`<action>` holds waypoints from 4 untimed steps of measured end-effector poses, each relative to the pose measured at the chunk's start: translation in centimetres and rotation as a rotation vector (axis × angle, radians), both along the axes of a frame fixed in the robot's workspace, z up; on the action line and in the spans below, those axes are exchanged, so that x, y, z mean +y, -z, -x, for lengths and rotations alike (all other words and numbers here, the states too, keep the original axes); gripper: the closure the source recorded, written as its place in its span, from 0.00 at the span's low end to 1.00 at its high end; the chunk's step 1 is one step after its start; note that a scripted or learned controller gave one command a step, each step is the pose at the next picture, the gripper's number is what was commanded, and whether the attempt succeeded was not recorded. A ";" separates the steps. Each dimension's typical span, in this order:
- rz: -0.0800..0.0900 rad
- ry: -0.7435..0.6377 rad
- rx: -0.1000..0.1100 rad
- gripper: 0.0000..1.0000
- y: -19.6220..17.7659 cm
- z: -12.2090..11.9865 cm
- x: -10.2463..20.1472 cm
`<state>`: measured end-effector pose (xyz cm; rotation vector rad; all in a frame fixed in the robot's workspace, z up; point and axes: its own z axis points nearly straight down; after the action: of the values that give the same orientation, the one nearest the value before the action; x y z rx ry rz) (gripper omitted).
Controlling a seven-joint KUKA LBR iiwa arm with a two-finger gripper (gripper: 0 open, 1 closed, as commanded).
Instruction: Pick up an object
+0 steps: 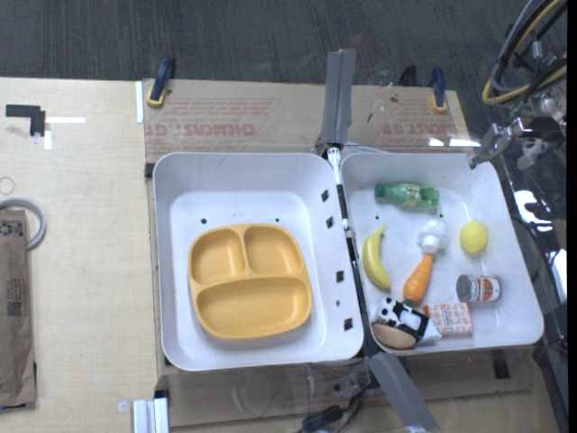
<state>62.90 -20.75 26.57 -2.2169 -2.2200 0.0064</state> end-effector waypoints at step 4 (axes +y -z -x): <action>0.000 0.102 0.000 0.00 17.8 10.6 6.0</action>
<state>52.26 -14.71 8.79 -2.3265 -2.1041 0.0061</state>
